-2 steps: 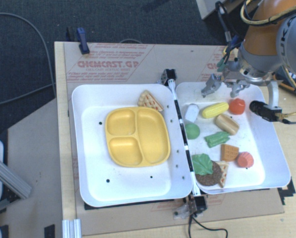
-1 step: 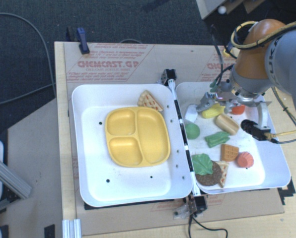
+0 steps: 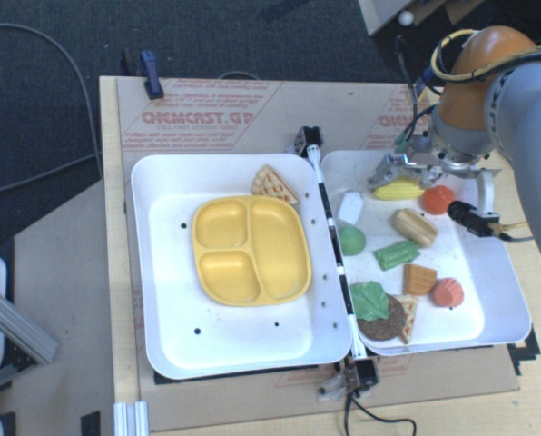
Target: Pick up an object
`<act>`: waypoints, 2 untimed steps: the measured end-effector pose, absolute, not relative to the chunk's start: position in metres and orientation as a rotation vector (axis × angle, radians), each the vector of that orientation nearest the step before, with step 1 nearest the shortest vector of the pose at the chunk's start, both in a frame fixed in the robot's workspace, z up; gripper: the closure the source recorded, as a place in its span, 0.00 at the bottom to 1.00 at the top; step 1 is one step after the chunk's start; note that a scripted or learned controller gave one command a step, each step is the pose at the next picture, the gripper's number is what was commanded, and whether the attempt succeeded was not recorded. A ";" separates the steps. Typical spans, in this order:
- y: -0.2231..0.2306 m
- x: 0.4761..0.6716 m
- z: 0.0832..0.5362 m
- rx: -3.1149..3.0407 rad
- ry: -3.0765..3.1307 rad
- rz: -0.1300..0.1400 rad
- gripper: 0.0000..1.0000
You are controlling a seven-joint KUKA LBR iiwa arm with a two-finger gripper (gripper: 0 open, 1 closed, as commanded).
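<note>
A toy banana (image 3: 398,190) lies at the far end of the right bin (image 3: 502,284), directly beneath the robot's hand (image 3: 403,167), which appears to hover over it; whether the hand is clenched cannot be told. A yellow tray (image 3: 250,249) fills the left bin (image 3: 162,271).

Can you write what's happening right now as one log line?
gripper above banana | right bin | nothing lifted yet

The grey arm (image 3: 511,80) reaches in from the right, wrist bent downward.
</note>
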State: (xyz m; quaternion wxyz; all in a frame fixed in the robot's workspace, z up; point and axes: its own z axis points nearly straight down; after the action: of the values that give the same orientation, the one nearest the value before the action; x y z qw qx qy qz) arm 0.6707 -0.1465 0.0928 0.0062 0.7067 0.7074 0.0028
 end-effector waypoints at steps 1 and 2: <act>-0.147 0.674 0.107 2.203 2.210 0.015 1.00; -0.082 0.654 0.186 2.219 2.222 0.003 1.00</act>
State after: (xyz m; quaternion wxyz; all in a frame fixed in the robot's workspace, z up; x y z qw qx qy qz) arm 0.6541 -0.0823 0.1855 0.0007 0.7066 0.7076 0.0009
